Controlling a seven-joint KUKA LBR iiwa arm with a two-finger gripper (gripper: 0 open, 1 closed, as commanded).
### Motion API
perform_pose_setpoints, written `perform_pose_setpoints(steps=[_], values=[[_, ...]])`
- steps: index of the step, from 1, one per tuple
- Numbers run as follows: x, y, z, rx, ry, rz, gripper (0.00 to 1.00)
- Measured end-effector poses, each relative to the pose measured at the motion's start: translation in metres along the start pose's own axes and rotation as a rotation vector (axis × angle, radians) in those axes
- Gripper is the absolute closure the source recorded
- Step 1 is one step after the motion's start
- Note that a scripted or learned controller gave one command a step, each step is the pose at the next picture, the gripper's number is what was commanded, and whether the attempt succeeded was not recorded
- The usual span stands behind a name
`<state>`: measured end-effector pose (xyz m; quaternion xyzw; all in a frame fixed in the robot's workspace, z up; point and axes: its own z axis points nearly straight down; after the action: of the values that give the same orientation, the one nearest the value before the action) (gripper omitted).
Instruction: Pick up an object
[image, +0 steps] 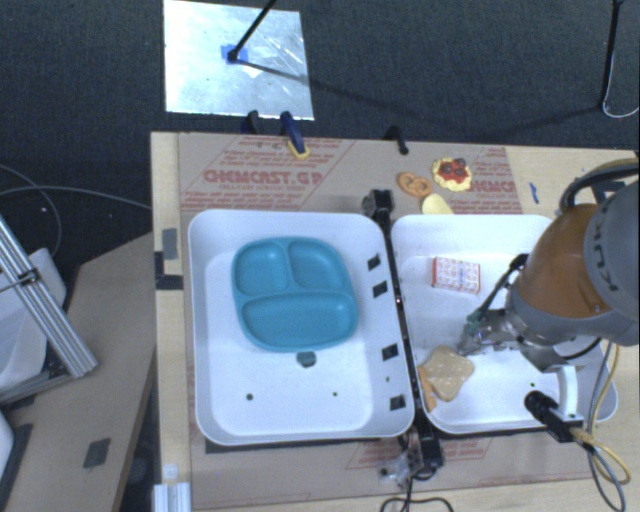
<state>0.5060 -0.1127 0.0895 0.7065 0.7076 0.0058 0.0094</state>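
Nearest to us, in the right bin (500, 415), lies the tan toast piece (446, 374), flat on the floor close to the inner wall that divides the two bins. We judge this to be the thing for picking, since our claw (472, 335) hangs just above and to the right of it, at the end of the grey and orange arm (575, 280) that comes in from the right. The relation that matters is this: the toast sits down and to the left of the claw tip, very near, so the coming move looks like a short shift toward the dividing wall and a drop. The toast has no strong long axis that we can make out; it reads as a roughly square, lumpy slab, so the approach angle should matter little, though the wall beside it leaves scant room on that side. Whether the claw is spread or closed we cannot tell at this size, and we see nothing held in it. Farther back in the same bin lies a small red-patterned card (456, 273), well apart from the claw. In the left bin (215, 400) rests a blue divided plate (295, 293). Beyond the bins, on the table (330, 170), sit a few small food toys (440, 185).
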Motion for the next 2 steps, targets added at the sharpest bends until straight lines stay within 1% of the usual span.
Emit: perform_pose_setpoints(steps=[1,2], values=[[0.03,0.038,0.003,0.012,0.002,-0.005,1.0],[0.168,0.08,-0.101,0.006,0.009,-0.015,1.0]])
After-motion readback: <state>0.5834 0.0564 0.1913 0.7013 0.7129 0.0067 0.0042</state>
